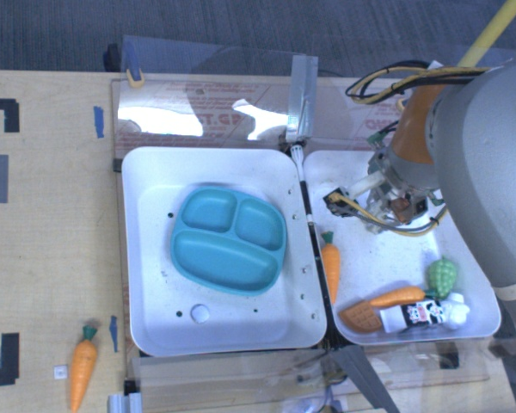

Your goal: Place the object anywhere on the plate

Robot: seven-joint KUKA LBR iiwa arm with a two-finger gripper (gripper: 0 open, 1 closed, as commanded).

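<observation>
Here the pincer (387, 203) hangs over the far part of the right bin (475, 269); whether it is spread or pressed together I cannot tell. A carrot (331, 265) lies by that bin's left wall. The blue plate (230, 240) sits in the left bin (146, 231).

grey arm (482, 144), orange band (410, 132), yellow-black cables (387, 83)
</observation>
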